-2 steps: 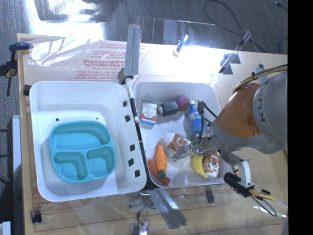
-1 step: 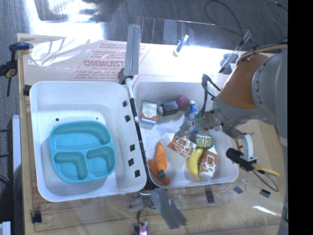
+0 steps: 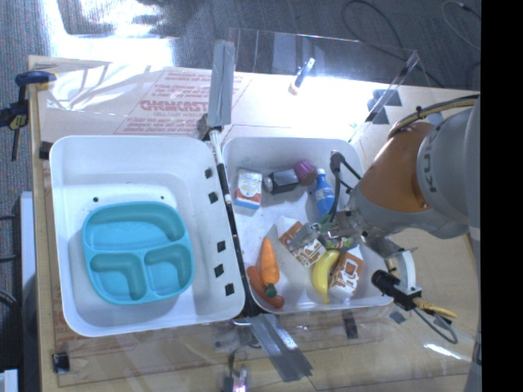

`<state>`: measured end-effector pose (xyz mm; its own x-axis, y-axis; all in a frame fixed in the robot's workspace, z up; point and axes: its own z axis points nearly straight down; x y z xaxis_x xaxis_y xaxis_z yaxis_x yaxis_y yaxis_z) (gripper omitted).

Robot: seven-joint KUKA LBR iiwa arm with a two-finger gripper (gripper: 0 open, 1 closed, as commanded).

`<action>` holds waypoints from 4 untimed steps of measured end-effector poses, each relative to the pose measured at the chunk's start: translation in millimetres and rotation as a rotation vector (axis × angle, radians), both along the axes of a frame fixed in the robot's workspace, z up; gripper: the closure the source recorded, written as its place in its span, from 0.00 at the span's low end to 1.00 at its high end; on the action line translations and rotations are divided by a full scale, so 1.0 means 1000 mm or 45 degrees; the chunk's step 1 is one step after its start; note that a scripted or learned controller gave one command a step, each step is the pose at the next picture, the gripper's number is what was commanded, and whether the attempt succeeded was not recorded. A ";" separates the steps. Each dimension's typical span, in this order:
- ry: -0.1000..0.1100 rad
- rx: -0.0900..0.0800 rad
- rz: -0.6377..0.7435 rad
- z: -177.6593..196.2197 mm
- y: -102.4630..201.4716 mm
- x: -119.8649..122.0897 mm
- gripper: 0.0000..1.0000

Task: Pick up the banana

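Observation:
The yellow banana lies curved in the front part of the right bin, between an orange-and-white snack packet and a similar packet. My gripper hangs just behind the banana's upper end, very close above it. The grey arm with its orange band comes in from the right over the bin's edge. Nothing is visibly held.
The right bin also holds a carrot, a red item, a small white carton, a dark object, a purple cup and a blue bottle. A blue divided tray sits in the left bin.

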<state>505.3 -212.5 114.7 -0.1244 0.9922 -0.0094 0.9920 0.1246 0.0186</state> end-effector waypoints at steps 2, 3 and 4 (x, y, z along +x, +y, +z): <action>0.025 0.009 -0.165 -0.023 0.028 -0.019 0.00; 0.030 0.012 0.014 -0.024 0.007 -0.028 0.00; 0.030 0.009 -0.049 -0.024 0.024 -0.029 0.00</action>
<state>476.1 -188.5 90.8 -0.0862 0.9963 0.0004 0.9963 0.0862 -0.0037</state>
